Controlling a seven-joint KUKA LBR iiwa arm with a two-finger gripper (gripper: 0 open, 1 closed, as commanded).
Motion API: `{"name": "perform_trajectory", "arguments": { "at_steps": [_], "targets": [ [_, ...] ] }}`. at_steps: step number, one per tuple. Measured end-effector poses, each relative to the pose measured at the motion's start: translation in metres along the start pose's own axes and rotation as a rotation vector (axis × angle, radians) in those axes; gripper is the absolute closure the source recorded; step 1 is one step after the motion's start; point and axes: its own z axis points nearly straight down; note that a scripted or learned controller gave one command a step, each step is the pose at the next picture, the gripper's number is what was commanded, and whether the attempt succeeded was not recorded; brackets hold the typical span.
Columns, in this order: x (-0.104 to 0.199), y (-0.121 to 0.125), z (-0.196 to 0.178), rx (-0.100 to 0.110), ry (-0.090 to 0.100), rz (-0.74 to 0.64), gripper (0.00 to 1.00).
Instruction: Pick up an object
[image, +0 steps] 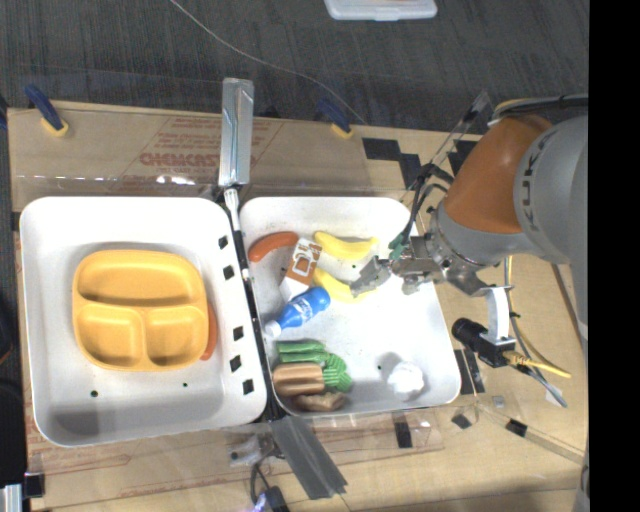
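Note:
My gripper (390, 278) hangs over the right bin (432, 340), in its upper right part, just right of a yellow banana (343, 250). It looks open, with nothing between its fingers; the left finger (366, 279) is at the banana's right end. Left of the banana lie an orange sausage (270, 245) and a small orange-and-white carton (303, 264). Below them a blue bottle (300, 309) lies tilted. Along the front wall sit a green toy (312, 356), a brown hot dog (300, 385) and a white crumpled lump (405, 377).
The left bin (50, 400) holds a yellow divided tray (140, 305). A black-tabbed divider (243, 300) separates the two bins. The bare floor of the right bin lies below the gripper. A metal bar (236, 130) stands behind the bins.

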Motion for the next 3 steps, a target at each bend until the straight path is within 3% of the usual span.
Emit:
{"name": "perform_trajectory", "arguments": {
  "at_steps": [1,2,3],
  "targets": [
    [-0.004,-0.010,-0.079,-0.006,-0.003,0.170,0.00],
    [0.053,0.057,0.059,0.007,0.000,0.450,0.00],
    [0.060,0.067,0.090,-0.026,0.001,0.275,0.00]
  ]
}}
